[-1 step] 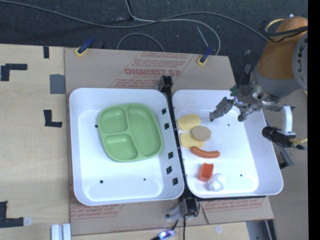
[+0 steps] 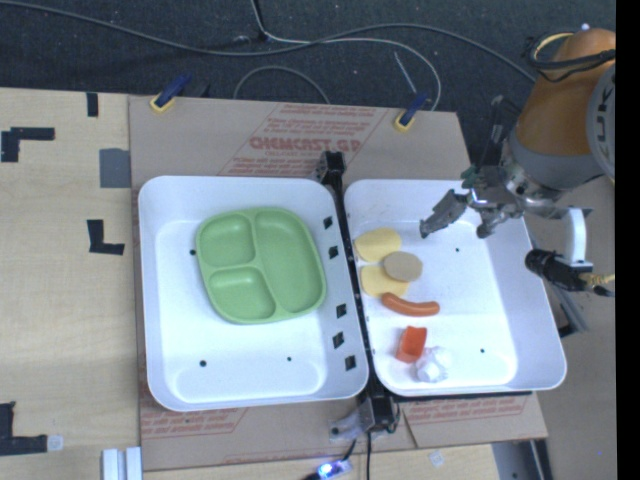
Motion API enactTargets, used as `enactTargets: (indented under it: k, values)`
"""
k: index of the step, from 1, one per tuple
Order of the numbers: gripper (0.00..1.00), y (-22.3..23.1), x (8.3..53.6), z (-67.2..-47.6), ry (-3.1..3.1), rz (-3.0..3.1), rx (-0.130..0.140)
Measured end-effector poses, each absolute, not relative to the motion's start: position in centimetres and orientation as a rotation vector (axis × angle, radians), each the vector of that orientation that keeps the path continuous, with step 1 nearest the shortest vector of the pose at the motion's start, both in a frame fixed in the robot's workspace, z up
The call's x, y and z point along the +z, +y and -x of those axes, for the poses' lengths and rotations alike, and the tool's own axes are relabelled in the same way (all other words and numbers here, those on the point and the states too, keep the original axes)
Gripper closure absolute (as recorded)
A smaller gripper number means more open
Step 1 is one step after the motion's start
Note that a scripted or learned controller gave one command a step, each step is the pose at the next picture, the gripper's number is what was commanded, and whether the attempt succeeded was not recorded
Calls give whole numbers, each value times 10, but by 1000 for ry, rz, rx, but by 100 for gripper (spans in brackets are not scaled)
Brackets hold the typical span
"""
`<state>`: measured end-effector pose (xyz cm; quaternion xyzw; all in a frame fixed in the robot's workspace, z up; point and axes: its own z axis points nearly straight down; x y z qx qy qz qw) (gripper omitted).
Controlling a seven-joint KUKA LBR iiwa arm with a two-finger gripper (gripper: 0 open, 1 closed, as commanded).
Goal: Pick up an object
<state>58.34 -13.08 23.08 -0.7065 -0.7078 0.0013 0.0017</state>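
Reaching in from the right, the arm (image 2: pixel 565 98) holds its gripper (image 2: pixel 462 222) above the right bin (image 2: pixel 520 318), fingers spread apart with nothing between them. The left bin (image 2: pixel 165 268) bears a green tray (image 2: pixel 260 265). Left of the gripper and apart from it lie yellow pieces (image 2: pixel 377 245), a tan disc (image 2: pixel 403 266), a sausage (image 2: pixel 410 307), a red block (image 2: pixel 412 343) and a white lump (image 2: pixel 431 369).
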Motion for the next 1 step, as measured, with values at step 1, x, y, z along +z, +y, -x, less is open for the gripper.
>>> enactTargets:
  k: [1]
  values:
    - [0, -136, 176, -591, -2218, 2215, 11]
